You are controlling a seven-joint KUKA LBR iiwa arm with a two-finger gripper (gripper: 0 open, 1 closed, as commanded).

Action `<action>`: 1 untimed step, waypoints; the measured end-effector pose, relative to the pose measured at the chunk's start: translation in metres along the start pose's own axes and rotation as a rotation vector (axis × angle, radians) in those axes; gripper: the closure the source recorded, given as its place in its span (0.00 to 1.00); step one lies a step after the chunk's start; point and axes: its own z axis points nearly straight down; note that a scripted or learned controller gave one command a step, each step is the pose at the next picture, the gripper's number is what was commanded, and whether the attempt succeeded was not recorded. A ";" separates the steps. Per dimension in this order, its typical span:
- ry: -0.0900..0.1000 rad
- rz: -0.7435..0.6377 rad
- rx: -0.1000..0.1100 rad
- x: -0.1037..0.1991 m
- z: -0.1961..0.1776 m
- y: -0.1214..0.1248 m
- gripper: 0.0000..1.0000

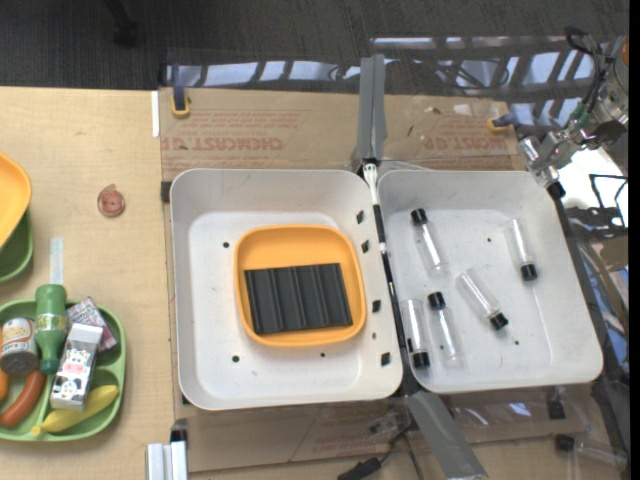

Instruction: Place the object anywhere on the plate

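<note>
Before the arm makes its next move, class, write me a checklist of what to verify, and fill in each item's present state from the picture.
1. Plate sits inside the left bin: ok.
2. Plate's dark ribbed insert has nothing lying on it: ok.
3. Objects to pick are present: ok, five clear tubes with black caps lie loose in the right bin.
4. Tubes apart enough to take one: ok for the one near the right wall; the two by the divider lie close together.
5. Gripper over a tube: not ok, it hangs above the right bin's far right corner.
6. Gripper fingers' state: cannot tell.
</note>
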 end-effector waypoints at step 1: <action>0.000 -0.275 -0.001 0.000 -0.035 0.000 1.00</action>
